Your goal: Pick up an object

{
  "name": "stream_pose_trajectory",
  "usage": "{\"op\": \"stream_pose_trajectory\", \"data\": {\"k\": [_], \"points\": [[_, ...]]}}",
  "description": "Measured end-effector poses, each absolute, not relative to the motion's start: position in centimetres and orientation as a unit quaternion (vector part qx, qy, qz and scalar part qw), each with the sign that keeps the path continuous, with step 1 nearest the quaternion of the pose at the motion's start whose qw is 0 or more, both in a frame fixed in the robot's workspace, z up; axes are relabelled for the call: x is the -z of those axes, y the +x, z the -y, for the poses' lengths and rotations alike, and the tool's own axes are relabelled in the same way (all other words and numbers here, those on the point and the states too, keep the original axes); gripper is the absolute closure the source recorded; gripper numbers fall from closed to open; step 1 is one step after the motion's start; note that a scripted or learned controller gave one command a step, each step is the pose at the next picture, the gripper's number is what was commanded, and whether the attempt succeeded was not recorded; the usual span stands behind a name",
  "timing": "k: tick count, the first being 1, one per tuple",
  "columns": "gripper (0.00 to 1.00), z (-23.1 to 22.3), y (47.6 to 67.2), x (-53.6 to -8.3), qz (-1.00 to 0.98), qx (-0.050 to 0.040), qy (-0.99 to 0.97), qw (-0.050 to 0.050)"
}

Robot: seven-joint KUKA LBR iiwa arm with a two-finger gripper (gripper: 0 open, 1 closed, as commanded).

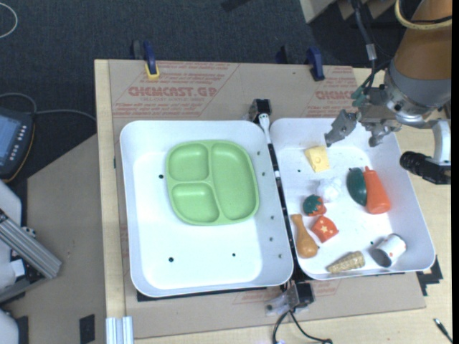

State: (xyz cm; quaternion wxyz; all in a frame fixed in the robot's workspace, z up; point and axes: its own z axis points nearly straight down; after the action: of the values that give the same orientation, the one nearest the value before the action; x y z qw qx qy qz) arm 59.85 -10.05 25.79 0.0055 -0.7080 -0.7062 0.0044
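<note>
Toys lie scattered in the right bin (423,221): a yellow block (316,158), an orange carrot with a green top (368,189), a small strawberry (324,228), a green-capped piece (313,205), a tan squash (303,236), a cone (346,262) and a white cup (389,248). I see my gripper (357,130) hovering over that bin's far edge with fingers spread and nothing between them, just beside the yellow block. Across in the left bin (143,256) sits a green divided plate (213,181).
</note>
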Motion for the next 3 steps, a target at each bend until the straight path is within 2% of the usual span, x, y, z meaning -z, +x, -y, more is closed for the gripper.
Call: {"op": "stream_pose_trajectory", "data": {"k": [1,3], "points": [[0.00,10.0,60.1,-26.5,0.707,-0.0002,-0.707,0.000],[0.00,10.0,59.1,-17.5,0.707,-0.0020,-0.708,0.003]]}}
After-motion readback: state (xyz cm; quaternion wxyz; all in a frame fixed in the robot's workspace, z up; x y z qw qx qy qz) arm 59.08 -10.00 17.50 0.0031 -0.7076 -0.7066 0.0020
